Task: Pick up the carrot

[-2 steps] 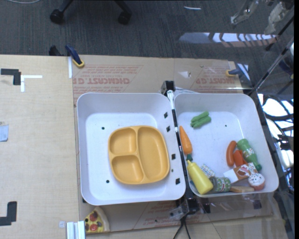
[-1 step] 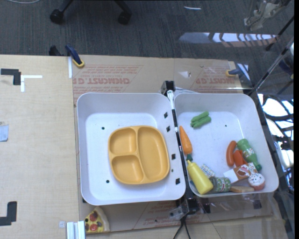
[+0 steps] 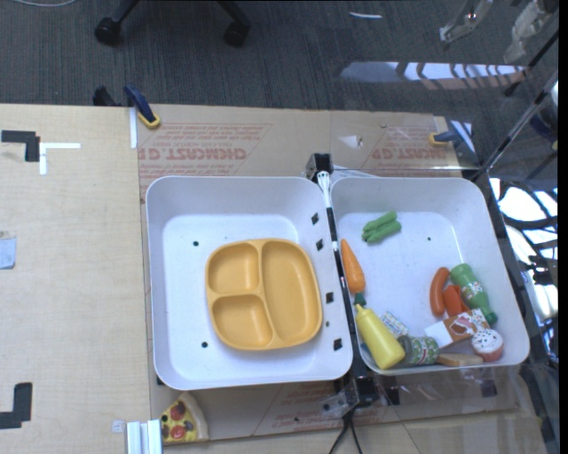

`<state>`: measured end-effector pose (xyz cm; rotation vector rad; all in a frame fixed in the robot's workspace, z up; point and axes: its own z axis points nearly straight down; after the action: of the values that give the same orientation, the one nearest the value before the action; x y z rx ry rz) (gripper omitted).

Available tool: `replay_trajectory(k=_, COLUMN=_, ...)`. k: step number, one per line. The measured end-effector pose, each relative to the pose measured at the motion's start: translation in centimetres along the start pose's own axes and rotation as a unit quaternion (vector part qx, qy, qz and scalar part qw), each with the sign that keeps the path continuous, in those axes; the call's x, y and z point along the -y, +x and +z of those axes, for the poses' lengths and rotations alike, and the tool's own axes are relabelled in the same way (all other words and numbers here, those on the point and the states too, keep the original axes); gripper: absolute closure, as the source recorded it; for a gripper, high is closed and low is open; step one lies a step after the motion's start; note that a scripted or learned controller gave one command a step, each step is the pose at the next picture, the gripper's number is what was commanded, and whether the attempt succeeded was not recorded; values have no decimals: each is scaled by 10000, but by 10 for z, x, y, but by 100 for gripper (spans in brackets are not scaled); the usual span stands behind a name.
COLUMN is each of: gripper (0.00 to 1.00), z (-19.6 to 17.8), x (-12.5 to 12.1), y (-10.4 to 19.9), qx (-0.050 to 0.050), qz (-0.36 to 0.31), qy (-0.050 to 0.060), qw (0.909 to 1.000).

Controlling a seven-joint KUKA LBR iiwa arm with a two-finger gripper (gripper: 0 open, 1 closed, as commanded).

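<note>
Lying against the right bin's (image 3: 497,232) left wall, carrot (image 3: 352,266), above yellow bottle (image 3: 378,335), tool unseen

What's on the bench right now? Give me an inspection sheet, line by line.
Surface: bench with cardboard under two white bins, left bin and right bin, side by side.
Job's things: carrot lies in the right bin against its left wall, free of any grip.
Clutter: yellow tray in the left bin; in the right bin, green beans, yellow bottle, green bottle, sausage and small packets at the lower right corner; pizza slice toy on the bench below the left bin.
Grippers: nothing seen.
Cables: black cable runs off the front edge.
Surroundings: grey carpet, chair base at top.
</note>
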<state>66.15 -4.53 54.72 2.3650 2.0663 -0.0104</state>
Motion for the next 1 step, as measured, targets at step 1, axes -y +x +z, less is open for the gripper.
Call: replay_trajectory(k=1, gripper=100, z=-7, x=-1, y=1, qx=14, qz=-10, qy=2, qw=10000)
